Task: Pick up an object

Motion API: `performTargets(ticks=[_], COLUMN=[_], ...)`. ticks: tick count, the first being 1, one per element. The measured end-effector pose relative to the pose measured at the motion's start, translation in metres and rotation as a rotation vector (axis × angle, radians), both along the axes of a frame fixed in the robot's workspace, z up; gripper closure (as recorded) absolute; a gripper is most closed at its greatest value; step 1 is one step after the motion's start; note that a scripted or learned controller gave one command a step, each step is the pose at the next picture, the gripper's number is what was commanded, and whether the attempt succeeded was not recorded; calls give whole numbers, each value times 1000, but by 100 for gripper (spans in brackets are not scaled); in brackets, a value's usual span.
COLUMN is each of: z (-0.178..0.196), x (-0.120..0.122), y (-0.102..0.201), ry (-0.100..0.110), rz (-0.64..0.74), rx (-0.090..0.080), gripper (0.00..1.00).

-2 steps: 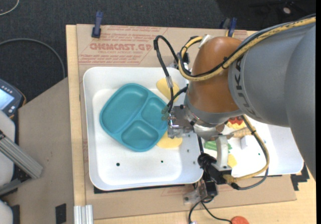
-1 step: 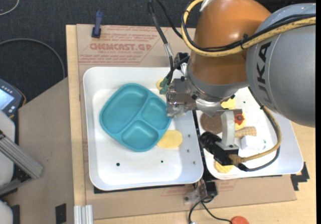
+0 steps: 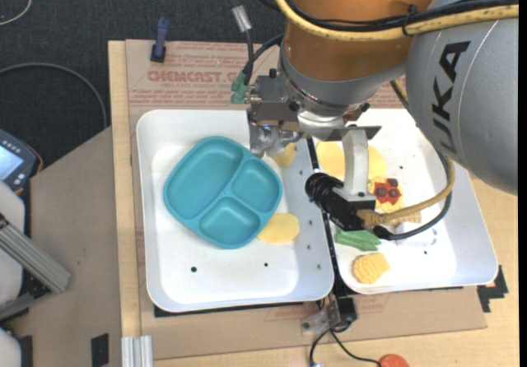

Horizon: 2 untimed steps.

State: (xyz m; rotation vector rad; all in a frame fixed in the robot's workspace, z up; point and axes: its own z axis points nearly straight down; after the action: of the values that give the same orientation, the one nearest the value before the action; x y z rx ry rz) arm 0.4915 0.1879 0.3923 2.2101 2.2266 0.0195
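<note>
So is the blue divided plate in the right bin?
No, the blue divided plate lies in the left bin, beside a yellow piece.

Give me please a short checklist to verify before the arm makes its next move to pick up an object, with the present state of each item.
1. Gripper is over a bin: ok, it sits above the left bin, near its top right part.
2. An object is between the fingers: cannot tell, the wrist hides them.
3. A target lies close: ok, a small yellow piece is right beside the gripper.
4. Blue divided plate is out of the way: not ok, its upper right edge is next to the gripper.
5. Other objects are left to pick: ok, a yellow corn piece and a green pod lie in the right bin.
</note>
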Motion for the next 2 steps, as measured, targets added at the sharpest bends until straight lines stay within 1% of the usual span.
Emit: performTargets(ticks=[1, 2], z=[-34, -32], x=[-13, -12], y=[-33, -97], ry=[17, 14], rz=[-11, -14], rx=[-7, -7], gripper=[100, 100])
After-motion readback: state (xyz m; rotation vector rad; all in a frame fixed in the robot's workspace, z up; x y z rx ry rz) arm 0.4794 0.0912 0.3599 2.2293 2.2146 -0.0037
